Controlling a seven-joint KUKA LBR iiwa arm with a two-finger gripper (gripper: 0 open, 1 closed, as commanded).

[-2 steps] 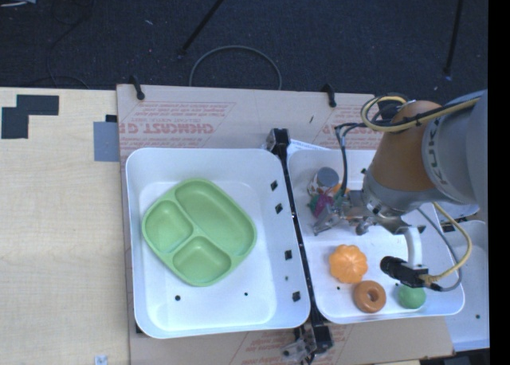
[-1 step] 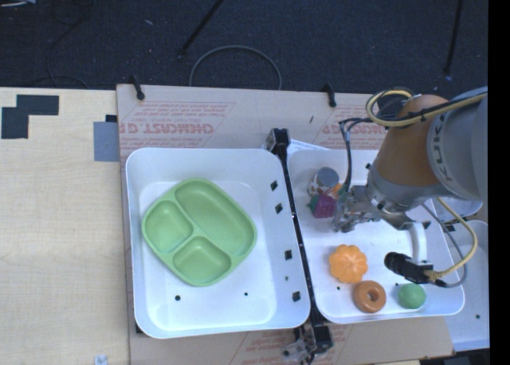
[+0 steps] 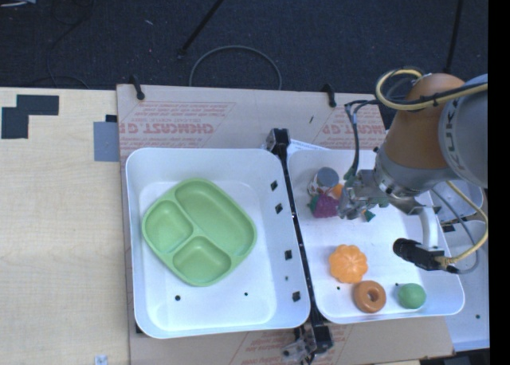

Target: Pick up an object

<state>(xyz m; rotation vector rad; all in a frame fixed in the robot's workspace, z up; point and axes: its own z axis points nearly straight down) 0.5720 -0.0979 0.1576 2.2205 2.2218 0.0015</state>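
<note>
Claw (image 3: 356, 206) is lowered in the right bin (image 3: 446, 296) beside the purple toy (image 3: 324, 206); its state cannot be told. A slip is risked by the crowding grey cup (image 3: 327, 177).

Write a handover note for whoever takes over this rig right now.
Hand: low in the right bin, beside the purple toy and grey cup; grip can't be judged.
Right bin also holds the orange, donut and green ball.
Left bin: green tray.
Done: the reach. Left: grasp and lift.
</note>
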